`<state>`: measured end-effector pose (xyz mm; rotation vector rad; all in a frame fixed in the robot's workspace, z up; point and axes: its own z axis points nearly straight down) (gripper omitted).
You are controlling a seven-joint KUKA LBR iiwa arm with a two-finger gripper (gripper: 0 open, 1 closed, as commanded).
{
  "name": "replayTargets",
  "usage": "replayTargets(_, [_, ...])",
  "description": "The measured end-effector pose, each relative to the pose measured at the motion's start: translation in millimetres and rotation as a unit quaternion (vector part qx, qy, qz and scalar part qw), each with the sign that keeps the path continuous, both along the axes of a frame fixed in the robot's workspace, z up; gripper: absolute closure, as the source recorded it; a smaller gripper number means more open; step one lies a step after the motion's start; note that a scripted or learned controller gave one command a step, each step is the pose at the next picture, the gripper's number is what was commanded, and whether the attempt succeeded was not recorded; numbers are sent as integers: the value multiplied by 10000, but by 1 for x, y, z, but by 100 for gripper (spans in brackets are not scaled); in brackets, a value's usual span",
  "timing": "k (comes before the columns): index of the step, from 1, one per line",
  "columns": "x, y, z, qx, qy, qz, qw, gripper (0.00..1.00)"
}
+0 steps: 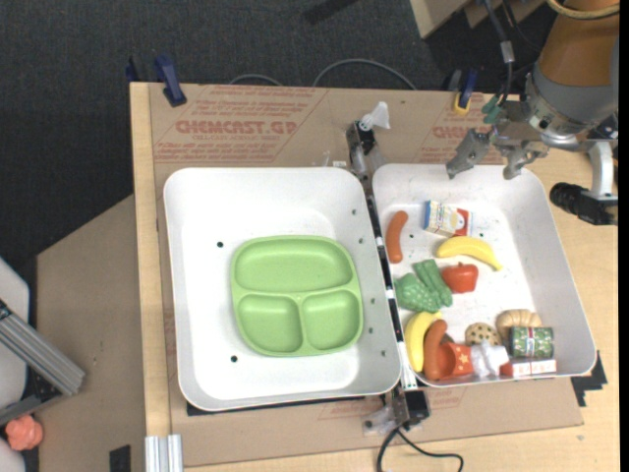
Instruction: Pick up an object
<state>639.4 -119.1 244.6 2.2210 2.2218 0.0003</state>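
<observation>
My gripper [488,161] hangs above the far edge of the right bin [562,254], open, its two fingers spread with nothing between them. Below it in that bin lie play foods: a small white carton [447,218], a yellow banana [470,252], a red sausage [395,236], a red pepper [461,278] and a green leafy piece [423,285]. Nearer the front sit a second banana [417,338], a brown sausage [434,342], a cookie [480,333], a bread roll [516,320] and a green can [532,342].
The left bin [197,264] holds a green divided plate [295,295]. A clamp [364,146] stands at the far end of the wall between the bins. The arm's orange band [585,28] rises at the top right.
</observation>
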Motion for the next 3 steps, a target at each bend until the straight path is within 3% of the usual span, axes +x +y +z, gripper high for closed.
replayTargets(1, [-84,-14,-87,15,78,-25,10000,0])
replayTargets(2, [-102,-33,-161,17,-1,-27,10000,0])
replayTargets(3, [-7,-35,-162,4,113,46,9999,0])
